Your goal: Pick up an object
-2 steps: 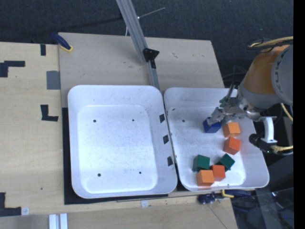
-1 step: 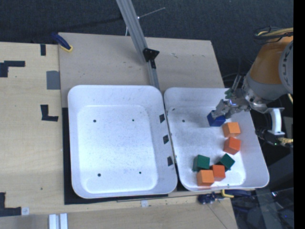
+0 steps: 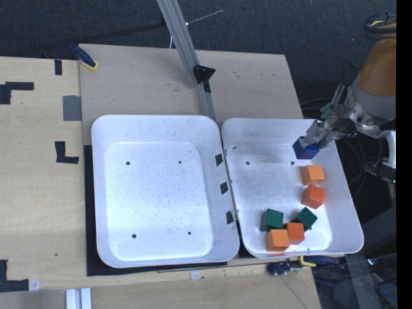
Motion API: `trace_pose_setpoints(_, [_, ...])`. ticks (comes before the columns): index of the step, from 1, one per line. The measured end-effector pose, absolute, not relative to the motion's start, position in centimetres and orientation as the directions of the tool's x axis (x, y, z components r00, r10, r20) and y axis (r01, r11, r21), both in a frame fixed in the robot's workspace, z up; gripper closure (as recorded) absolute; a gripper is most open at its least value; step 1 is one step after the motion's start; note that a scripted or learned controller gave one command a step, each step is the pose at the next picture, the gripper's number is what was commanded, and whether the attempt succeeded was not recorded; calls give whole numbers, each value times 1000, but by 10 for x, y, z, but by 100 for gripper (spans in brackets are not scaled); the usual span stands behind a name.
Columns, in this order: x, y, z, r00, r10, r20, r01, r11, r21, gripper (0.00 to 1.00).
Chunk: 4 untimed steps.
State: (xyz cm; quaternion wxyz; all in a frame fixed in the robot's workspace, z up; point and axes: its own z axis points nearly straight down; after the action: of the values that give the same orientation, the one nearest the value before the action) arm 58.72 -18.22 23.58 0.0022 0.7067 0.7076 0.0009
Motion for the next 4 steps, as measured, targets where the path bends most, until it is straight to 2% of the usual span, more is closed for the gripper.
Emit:
trace_pose_setpoints(1, [588,-182,262,-2,1000,0,1000,2,1,100])
trace_pose_setpoints(2, [595,-137,251,-5,1000,1,1000,5,-2,100])
trace_pose_setpoints(3, [589,-84,247,-6,1000,1,1000,6,-2,100])
trace_pose_setpoints(4, [595,-27,252,-7,1000,2,1000,8,-2,100])
